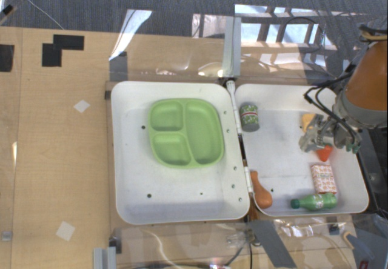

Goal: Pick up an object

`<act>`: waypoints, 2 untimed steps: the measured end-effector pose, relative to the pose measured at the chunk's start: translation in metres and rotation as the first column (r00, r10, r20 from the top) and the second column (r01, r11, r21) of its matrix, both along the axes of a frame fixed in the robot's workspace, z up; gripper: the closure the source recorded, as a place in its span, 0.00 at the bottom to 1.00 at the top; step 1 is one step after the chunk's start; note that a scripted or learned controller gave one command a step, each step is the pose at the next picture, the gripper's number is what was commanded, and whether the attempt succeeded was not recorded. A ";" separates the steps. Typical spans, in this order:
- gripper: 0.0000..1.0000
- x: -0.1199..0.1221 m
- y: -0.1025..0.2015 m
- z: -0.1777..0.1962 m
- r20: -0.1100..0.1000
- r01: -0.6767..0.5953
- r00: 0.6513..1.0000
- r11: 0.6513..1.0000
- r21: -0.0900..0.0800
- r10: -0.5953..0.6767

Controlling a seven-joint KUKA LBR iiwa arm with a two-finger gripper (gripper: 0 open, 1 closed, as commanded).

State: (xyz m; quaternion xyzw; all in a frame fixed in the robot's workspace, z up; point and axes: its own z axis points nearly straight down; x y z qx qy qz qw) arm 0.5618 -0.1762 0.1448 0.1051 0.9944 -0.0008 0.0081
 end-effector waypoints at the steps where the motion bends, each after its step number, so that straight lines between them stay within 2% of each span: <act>1: 1.00 -0.006 -0.024 0.063 -0.003 0.220 0.975 0.975 0.002 -0.220; 2: 1.00 -0.004 -0.023 0.075 0.004 0.212 0.977 0.977 0.002 -0.212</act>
